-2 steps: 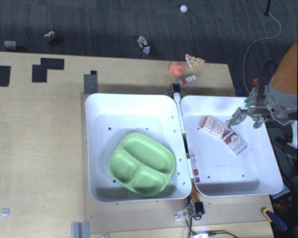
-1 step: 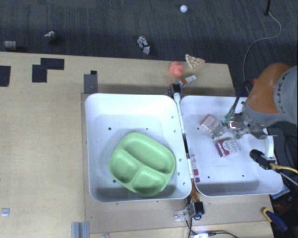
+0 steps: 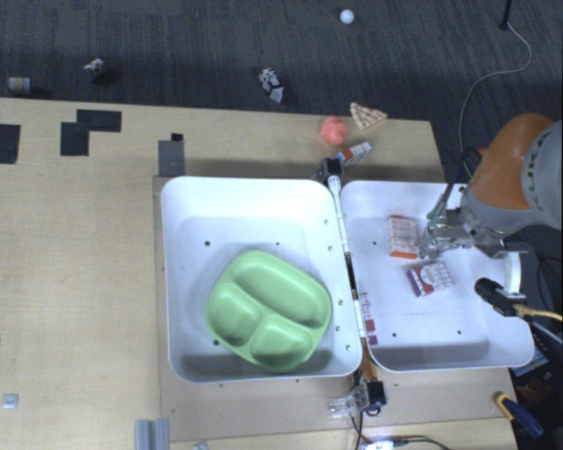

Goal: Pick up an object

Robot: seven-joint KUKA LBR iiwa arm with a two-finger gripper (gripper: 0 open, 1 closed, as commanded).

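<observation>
Your arm (image 3: 519,176) reaches in from the right, grey with its orange band, and its tool (image 3: 437,239) sits low over the right bin (image 3: 440,347). I cannot tell from this view whether the tool is apart or together; the metal parts blur against the white bin floor.

You have two small packets in the right bin. One, pale with a reddish pattern (image 3: 403,234), lies just left of the tool, with a thin orange strip (image 3: 403,255) at its lower edge. The other, a red and white packet (image 3: 430,279), lies just below the tool. Whether the tool touches either packet cannot be told.

In the left bin (image 3: 185,264) you have a green divided tray (image 3: 268,308), three compartments, tilted, resting toward the bin's lower middle.

On the tabletop (image 3: 79,290) above the bins: a pink ball (image 3: 332,131), a tan wedge-shaped item (image 3: 368,116) just right of it, and a small marker-like tube (image 3: 352,155) near the bins' shared top corner. Black tape patches (image 3: 88,130) mark the upper left of the tabletop.

On the dark floor beyond: a small white ball (image 3: 347,16) and a few scattered bits.
</observation>
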